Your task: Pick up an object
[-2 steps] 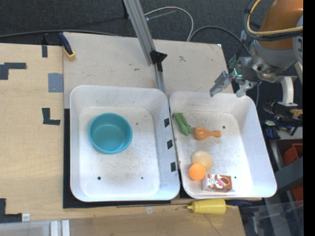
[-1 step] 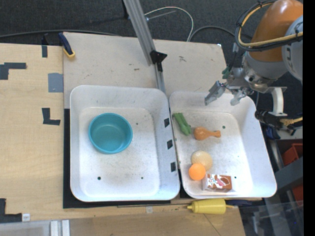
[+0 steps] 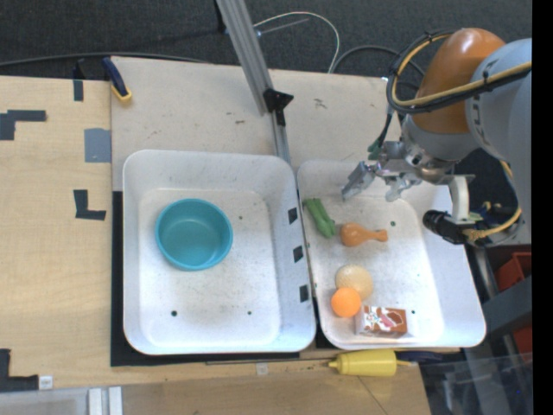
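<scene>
My gripper (image 3: 375,188) hangs over the far end of the right bin (image 3: 449,309), its two fingers spread apart with nothing between them. Below it in the bin lie a green vegetable (image 3: 320,217) near the left wall and an orange-brown drumstick-shaped toy (image 3: 362,234) just under the fingers. Nearer the front sit a cream ball (image 3: 354,277), an orange ball (image 3: 346,302) and a red-and-white packet (image 3: 383,320).
The left bin (image 3: 138,318) holds a teal bowl (image 3: 194,233). A yellow bottle (image 3: 366,363) lies on the bench in front of the right bin. A grey pole (image 3: 251,46) slants down to the divide between the bins. Cables loop behind the arm.
</scene>
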Robot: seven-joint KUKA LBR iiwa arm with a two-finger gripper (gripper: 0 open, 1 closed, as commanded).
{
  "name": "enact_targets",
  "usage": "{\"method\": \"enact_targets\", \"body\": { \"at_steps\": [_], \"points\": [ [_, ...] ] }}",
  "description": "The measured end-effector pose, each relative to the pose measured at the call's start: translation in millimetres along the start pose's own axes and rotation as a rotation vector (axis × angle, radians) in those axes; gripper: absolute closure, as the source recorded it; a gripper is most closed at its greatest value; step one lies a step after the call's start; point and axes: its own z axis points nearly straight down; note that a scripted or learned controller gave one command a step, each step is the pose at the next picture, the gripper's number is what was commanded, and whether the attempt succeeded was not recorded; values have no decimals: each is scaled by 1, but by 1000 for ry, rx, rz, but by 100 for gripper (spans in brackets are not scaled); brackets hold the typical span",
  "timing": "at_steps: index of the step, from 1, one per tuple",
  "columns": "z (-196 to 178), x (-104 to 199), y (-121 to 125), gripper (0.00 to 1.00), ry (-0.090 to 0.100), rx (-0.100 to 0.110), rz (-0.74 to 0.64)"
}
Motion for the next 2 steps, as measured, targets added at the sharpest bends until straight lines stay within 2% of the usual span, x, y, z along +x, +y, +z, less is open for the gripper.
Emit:
{"method": "enact_targets", "body": {
  "at_steps": [1, 2],
  "points": [
    [62, 2, -9, 0, 0, 1, 1],
    [49, 3, -7, 100, 0, -5, -1]
  ]
}}
